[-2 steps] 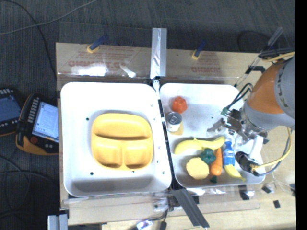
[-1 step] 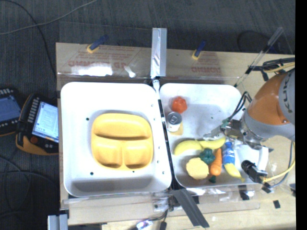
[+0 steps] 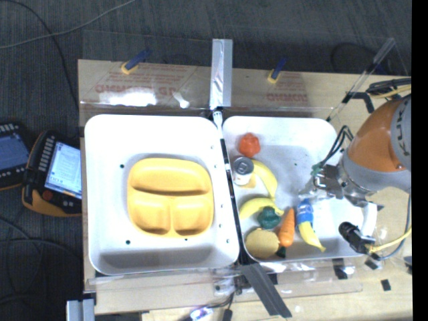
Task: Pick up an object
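So nothing is picked up yet, as far as can be judged. The arm [image 3: 381, 146] is reached in over the right bin [image 3: 287, 129], and the gripper [image 3: 321, 179] is seen near the right-hand side of it, low over the floor. Whether the pincer is released or clenched can't be told, the wrist is parked right over it.

All the candidates are left lying in the right bin: an orange ball [image 3: 249, 144] up top, a small can [image 3: 242, 169] just below it, a banana [image 3: 264, 176] next to that, and a cluster at the front made of a yellow lemon-ish thing [image 3: 262, 244], a teal toy [image 3: 269, 217], a carrot [image 3: 286, 226] and a yellow and blue piece [image 3: 306, 225]. That last one is nearest the gripper, so it's probably the one being gone for.

In the left bin [image 3: 107, 179] a yellow divided tray [image 3: 171, 196] is sat untouched.

So the approach is done-ish; grasp and lift are still to be done.
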Robot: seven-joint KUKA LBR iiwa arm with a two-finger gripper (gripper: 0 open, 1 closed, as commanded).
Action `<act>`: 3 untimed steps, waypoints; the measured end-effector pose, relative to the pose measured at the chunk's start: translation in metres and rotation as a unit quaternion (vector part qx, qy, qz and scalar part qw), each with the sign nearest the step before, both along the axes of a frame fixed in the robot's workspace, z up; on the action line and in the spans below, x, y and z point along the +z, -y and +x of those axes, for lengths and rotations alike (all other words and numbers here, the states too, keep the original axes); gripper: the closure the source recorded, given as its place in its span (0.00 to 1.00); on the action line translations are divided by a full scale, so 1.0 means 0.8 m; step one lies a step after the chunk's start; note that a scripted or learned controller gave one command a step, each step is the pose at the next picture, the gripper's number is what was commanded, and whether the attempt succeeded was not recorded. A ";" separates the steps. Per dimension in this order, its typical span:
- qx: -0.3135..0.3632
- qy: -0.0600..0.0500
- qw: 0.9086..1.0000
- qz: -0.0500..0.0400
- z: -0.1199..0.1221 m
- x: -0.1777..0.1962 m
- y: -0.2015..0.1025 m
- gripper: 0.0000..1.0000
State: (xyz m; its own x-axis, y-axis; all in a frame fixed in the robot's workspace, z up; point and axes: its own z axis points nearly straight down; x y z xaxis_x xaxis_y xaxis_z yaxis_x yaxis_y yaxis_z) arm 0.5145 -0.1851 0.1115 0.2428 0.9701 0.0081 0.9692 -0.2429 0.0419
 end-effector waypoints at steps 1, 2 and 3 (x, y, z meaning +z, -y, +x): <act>0.000 -0.002 1.000 0.001 -0.001 -0.001 -0.001 0.00; 0.003 -0.013 1.000 -0.002 -0.031 -0.026 -0.005 0.00; 0.003 -0.013 1.000 -0.001 -0.030 -0.014 -0.006 1.00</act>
State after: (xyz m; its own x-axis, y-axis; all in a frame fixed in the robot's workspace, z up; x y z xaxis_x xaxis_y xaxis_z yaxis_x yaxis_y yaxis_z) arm 0.4905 -0.1802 0.0999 0.2362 0.9717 0.0001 0.9716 -0.2362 0.0174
